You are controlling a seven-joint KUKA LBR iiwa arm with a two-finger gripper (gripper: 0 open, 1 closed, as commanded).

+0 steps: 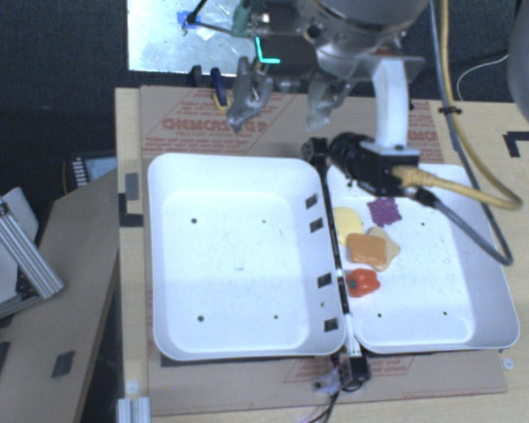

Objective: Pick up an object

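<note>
Fingers (247,104) spread apart, holding nothing

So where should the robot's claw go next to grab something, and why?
Probably across and down toward the right bin. The gripper hangs open above the bins' far edge with nothing between its fingers, while the toys sit near the divider: a purple piece, an orange piece and a red one.
</note>
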